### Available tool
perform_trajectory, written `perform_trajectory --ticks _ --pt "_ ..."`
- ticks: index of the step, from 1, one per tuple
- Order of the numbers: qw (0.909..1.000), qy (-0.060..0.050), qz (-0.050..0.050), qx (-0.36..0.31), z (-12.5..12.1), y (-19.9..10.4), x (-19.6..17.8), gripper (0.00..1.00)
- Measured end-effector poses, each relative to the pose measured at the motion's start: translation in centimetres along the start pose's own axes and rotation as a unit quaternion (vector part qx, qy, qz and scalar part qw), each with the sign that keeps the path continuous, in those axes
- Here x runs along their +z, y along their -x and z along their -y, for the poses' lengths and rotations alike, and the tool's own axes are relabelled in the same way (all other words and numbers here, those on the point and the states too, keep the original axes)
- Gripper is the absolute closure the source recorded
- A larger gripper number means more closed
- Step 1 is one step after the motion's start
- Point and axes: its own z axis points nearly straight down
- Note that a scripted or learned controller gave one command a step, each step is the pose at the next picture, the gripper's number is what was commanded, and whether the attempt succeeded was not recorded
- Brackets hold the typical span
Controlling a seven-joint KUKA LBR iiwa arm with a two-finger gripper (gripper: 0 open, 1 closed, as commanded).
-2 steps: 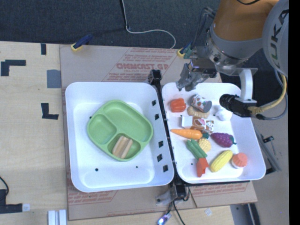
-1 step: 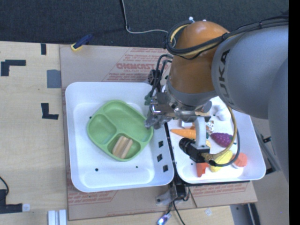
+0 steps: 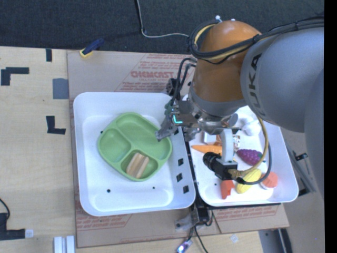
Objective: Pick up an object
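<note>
— Start nearest the camera. What there?

— Close to the near rim of the right bin (image 3: 287, 157), an orange-red toy piece (image 3: 226, 188), touching a yellow toy fruit (image 3: 250, 175). Just beside that, toward the bin's right wall, a round red-orange piece (image 3: 269, 181).

— A little farther in?

— Purple toy grapes (image 3: 249, 155) right behind the yellow fruit. Toward the same bin's left wall, an orange toy carrot (image 3: 207, 148), lying on its side. Farther still, something white (image 3: 248, 125), too washed out against the bin to name.

— Over to the left bin (image 3: 84, 141)?

— Holds a green divided plate (image 3: 126, 136), flat on the floor, about mid-bin. In the plate's near compartment, a tan block (image 3: 138, 164), lying flat.

— Now the gripper (image 3: 164, 132). Released, clenched, grasping something?

— Cannot tell from this angle. Hangs over the plate's right rim, close to the left bin's right wall. Hard to say whether touching the rim or just above.

— Behind that?

— Grey arm (image 3: 295, 73) with an orange band (image 3: 226, 41), reaching in from the right and covering the far part of the right bin. Under both bins, brown cardboard (image 3: 105, 73) with red print. Left of that, pale bench top (image 3: 26, 157) with dark tape marks (image 3: 52, 125). At the cardboard's far corner, a small blue-and-yellow clip (image 3: 92, 46). Farthest off, a thin white cable (image 3: 138, 12) across dark carpet (image 3: 63, 9).
</note>
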Motion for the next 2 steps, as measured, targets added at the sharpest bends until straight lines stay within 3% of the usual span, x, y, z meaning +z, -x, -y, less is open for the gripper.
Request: perform_trajectory --ticks 1,2 --pt "1.0000 -0.001 0.000 -0.001 0.0 0.0 -0.9 1.00" --pt "1.0000 -0.005 0.001 0.004 2.1 5.7 7.3 1.00"
